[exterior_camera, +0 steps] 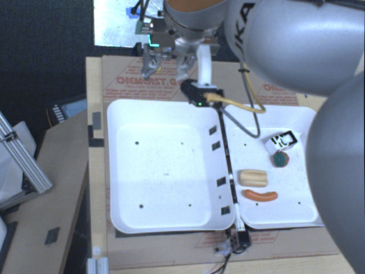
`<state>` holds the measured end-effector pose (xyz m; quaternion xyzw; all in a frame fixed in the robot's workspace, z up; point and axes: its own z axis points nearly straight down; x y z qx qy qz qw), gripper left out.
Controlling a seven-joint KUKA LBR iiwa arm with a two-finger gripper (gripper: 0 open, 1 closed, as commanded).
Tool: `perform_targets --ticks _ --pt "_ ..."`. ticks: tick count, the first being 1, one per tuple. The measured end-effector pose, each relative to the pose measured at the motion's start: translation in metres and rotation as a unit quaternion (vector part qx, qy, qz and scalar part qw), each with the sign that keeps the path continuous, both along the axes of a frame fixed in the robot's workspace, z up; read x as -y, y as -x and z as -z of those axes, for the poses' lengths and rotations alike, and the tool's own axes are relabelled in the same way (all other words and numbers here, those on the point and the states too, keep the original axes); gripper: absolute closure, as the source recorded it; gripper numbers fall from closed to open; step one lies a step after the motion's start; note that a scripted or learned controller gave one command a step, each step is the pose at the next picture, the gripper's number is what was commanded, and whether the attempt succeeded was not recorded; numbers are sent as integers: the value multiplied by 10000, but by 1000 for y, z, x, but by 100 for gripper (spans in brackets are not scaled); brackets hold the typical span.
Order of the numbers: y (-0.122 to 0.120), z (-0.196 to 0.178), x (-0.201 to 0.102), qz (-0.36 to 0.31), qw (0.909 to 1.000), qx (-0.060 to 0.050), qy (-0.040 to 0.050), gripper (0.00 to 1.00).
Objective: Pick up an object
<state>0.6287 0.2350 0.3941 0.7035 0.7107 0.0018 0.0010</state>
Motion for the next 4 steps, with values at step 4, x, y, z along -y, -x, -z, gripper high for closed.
perform_targets --ticks 4 --pt "-39 -165 1 -30 10000 17 -5 100"
